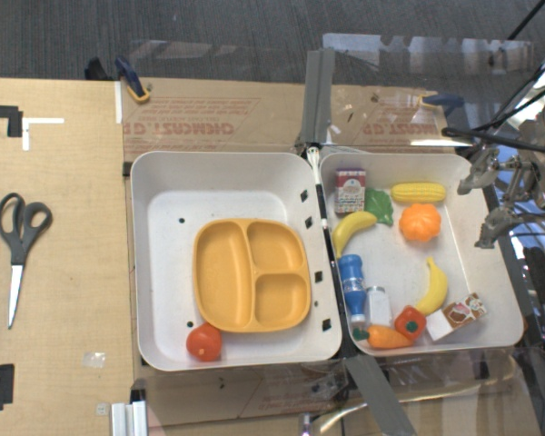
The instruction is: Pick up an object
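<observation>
Wooden bench (54,334) carries two white bins side by side, with scissors (18,243) lying near its left edge. Inside the left bin (154,271) sits a yellow divided tray (252,273), and a small tomato (203,342) rests by that bin's near-left corner. Toy foods crowd the right bin (477,321): an orange (420,222) near the far edge, a corn cob (418,192) just behind it, two bananas (433,284), a blue bottle (351,282) along the left wall, a red pepper (410,322) and a small carton (350,192). Beyond the right bin's right edge hangs the gripper (490,198), above the rim and touching nothing; whether it is spread or closed I cannot tell.

My pick would be the orange: probably light hollow plastic, stiff, smooth and apt to roll, so it wants a hold across its widest middle.
</observation>
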Robot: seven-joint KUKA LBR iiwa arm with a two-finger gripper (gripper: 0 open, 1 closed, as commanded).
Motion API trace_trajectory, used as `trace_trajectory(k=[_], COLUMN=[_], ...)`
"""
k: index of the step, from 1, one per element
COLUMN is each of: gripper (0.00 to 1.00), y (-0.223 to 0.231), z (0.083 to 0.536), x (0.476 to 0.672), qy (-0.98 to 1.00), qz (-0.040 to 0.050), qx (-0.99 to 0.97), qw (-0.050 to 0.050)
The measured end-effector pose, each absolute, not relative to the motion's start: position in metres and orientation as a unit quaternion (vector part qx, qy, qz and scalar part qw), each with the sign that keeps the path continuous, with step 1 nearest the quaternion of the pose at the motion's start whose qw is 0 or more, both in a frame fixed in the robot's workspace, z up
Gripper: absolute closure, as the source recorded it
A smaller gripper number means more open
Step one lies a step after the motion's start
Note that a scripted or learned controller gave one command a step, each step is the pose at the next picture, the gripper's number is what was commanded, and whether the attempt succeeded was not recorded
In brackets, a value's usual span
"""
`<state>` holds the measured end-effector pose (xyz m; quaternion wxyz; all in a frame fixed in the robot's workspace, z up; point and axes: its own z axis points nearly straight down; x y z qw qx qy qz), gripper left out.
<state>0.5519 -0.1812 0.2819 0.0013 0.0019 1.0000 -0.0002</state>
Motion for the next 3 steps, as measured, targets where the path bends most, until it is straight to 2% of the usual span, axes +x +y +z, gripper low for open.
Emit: trace_trajectory(k=[1,2,3], gripper=[0.0,0.0,1.0], y=[-0.178,-0.145,-0.144], z=[0.109,0.094,0.105], x=[0.534,0.617,0.62], qy=[0.998,0.999,0.999], qz=[-0.003,-0.0005,-0.0011], qx=[-0.062,0.035,0.033], qw=[0.007,0.003,0.007])
